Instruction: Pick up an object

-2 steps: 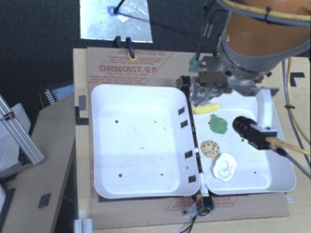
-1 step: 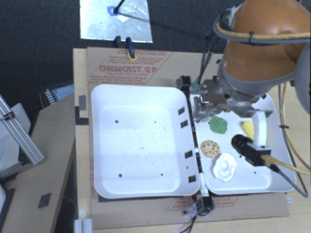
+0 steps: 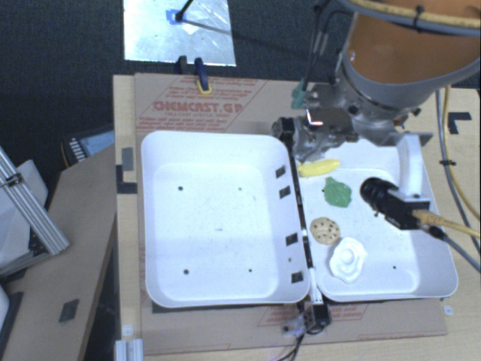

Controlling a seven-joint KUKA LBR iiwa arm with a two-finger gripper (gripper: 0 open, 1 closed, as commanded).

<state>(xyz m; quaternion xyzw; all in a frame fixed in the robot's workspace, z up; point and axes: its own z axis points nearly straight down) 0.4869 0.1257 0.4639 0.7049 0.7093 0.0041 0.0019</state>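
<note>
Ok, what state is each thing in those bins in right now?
banana: lying flat, right bin, just under the gripper
green piece: loose, untouched
cookie: flat, beside the divider
white piece: flat, nearest the front
left bin: level, in place

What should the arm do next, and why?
Probably lower a little onto the yellow banana-shaped piece. The gripper sits just above that piece's left end, at the back of the right bin, and nothing shows between its fingers yet.
</note>
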